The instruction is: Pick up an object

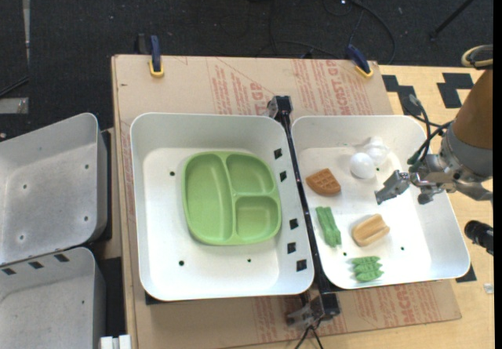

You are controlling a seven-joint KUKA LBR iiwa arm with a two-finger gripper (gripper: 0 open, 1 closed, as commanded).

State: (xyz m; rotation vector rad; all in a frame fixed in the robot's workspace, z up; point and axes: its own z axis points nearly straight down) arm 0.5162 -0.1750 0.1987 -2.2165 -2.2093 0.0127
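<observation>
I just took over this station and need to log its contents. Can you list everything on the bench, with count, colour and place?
white bins: 2, white, side by side on the bench
divided plate: 1, light green, three compartments, lying in the left bin
white round objects: what looks like 2, white, touching, upper part of the right bin
waffle-like piece: 1, orange-brown, right bin, near the divider
bread roll: 1, tan, middle of the right bin
green pod: 1, green, long, just left of the bread roll
green bundle: 1, green, near the front edge of the right bin
clamps: 2, blue and yellow, on the bench's far edge
gripper: 1, dark grey, over the right bin, right of the waffle-like piece, nothing visibly held
</observation>
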